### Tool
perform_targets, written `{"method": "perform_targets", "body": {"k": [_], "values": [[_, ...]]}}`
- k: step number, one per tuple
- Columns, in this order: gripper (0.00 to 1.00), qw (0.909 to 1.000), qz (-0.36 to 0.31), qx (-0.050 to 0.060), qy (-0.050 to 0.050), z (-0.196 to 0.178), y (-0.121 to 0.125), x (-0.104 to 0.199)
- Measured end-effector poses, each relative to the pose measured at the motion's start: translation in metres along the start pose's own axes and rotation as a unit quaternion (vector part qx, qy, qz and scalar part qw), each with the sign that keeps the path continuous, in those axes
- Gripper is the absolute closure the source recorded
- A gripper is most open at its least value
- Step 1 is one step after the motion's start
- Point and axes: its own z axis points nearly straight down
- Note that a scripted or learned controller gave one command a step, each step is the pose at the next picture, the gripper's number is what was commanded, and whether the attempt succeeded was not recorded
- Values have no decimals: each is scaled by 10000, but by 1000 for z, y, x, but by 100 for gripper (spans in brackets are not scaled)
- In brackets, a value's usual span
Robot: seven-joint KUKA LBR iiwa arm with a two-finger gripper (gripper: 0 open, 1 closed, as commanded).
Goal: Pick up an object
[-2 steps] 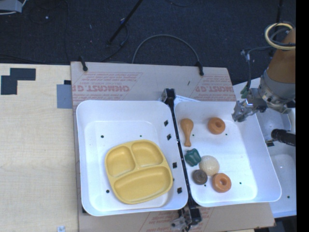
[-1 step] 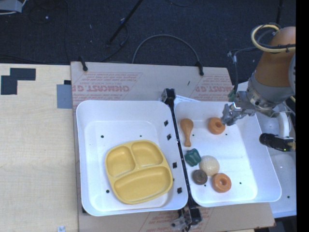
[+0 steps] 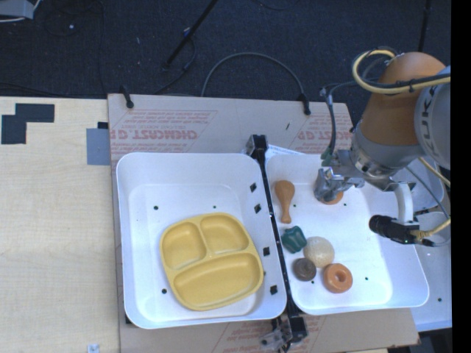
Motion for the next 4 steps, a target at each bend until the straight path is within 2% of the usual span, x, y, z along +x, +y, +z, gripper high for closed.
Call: {"method": "perform_targets", "body": {"k": [3,4], "values": [[100,10000,-1,5,-4,-18,-60,129],[100,10000,-11,-10,-4,-22,-69,185]]}}
